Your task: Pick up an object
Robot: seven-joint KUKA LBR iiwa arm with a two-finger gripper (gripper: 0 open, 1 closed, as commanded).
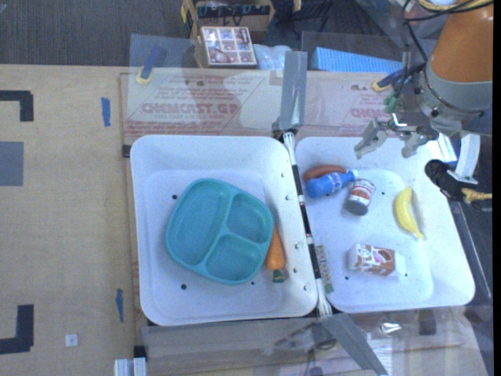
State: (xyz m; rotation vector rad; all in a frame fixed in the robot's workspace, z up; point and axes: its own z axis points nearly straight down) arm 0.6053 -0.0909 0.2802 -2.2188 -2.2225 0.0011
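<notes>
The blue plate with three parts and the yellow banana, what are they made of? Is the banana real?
The blue plate looks like moulded plastic: one even teal colour, smooth, with a soft matt sheen and rounded dividers. The banana is probably a plastic toy, since its yellow is very even with no brown spots, but from this far a real one cannot be ruled out.

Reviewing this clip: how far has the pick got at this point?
Nothing looks picked yet. The gripper hangs open over the far edge of the right bin with nothing between its fingers. The banana, can, blue bottle and small carton all lie on the right bin's floor; the teal tray and carrot lie in the left bin. Descending, closing and lifting are all left.
</notes>
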